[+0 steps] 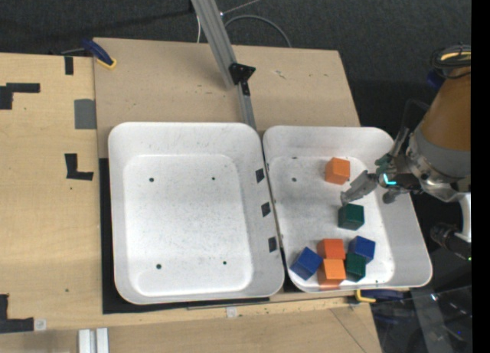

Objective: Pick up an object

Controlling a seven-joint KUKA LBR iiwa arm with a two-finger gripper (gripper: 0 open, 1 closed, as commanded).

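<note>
Camera view: right bin point(398, 225) holds blocks point(334, 257).

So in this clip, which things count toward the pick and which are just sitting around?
For the pick:
- gripper, above the right bin
- green block just below it
- orange block
- cluster of blue, orange and green blocks at the bin's near edge

Lying about:
- left bin
- metal pole
- blue clamp

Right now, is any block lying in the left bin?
No, all the blocks lie in the right bin; the left bin shows bare white floor.
</note>
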